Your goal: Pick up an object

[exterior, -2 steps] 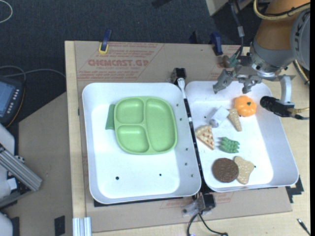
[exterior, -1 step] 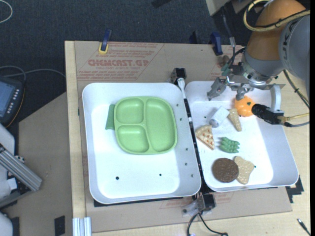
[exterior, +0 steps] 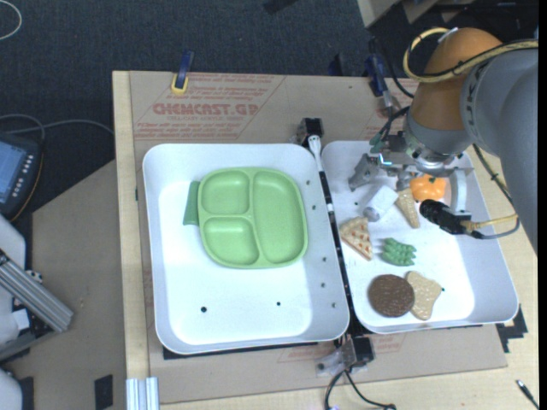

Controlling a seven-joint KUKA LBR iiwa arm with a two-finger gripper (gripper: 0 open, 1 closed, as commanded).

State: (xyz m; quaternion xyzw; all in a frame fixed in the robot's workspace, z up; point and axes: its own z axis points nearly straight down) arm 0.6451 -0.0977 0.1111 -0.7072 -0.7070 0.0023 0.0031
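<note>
My gripper (exterior: 400,174) hangs over the back part of the right bin (exterior: 491,267), on the arm that reaches in from the right. Right under it lie a small grey-white cylinder (exterior: 379,202), an orange piece (exterior: 428,187) and a tan stick (exterior: 409,209). Closer to the front lie a waffle-like wedge (exterior: 356,237), a green leafy piece (exterior: 397,250), a brown round cookie (exterior: 391,295) and a tan bread-shaped piece (exterior: 424,293). I see nothing lifted off the bin floor.
The left bin (exterior: 171,272) holds a green divided plate (exterior: 253,216) resting on a darker green flat piece (exterior: 190,203). A raised rim (exterior: 332,229) separates the two bins. Cardboard (exterior: 214,105) lies behind them.
</note>
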